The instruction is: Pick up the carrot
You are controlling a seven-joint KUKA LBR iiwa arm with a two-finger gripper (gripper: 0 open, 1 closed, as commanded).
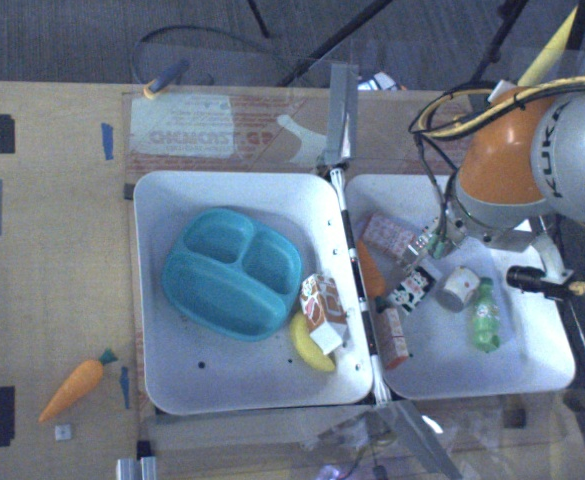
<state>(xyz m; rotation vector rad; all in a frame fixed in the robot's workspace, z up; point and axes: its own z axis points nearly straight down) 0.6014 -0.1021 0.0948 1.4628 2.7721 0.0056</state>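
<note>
The grey arm (pixel 532 158) fills the upper right, its gripper (pixel 422 268) low over the right bin (pixel 532 368); its state I cannot tell. The carrot (pixel 72 388) lies lower left on the bench, outside both bins; likely light, stiff, smooth, best grasped across its thick middle.

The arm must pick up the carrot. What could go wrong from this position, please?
1. The carrot lies on the bench, outside both bins and far from the gripper; it may be out of reach.
2. An orange carrot-like piece lies in the right bin against the divider, beside a red box; the gripper may go for it and hit either one.
</note>
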